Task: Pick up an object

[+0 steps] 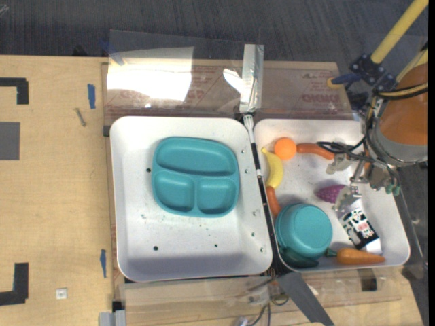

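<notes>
the purple object (331, 193) lies in the right bin (394, 223), just left of the gripper (355, 182), outside its fingers (351, 197); their spread cannot be told. a teal bowl (304, 228) sits below-left of it.

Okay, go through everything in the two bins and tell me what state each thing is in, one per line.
Teal divided plate: right way up in the left bin, compartments bare.
Teal cup: in the right bin, tilt unclear.
Banana: lying by the divider.
Orange ball: resting beside the banana.
Carrot: lying flat at the near edge.
Purple item: lying loose, apart from the cup.
Gripper: low over the right bin, grasp unclear.
</notes>
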Available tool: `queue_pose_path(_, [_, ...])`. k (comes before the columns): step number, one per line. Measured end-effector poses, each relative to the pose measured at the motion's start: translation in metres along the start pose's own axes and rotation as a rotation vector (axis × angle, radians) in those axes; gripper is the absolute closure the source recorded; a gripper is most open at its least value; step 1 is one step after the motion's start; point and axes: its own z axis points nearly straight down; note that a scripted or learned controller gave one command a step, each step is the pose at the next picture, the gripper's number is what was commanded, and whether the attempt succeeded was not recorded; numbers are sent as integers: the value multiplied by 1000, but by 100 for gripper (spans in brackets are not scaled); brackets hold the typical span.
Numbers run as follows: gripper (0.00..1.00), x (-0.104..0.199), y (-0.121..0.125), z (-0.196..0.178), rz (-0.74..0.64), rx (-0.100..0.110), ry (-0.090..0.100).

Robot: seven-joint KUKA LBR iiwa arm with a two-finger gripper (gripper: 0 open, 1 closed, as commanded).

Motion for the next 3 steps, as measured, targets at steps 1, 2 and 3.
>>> queue_pose_path(1, [0,60,-33,42,31,0,0])
queue_pose_path(2, [0,75,-55,42,-20,-6,0])
queue_pose_path(3, [0,77,-59,1,-476,-2,0])
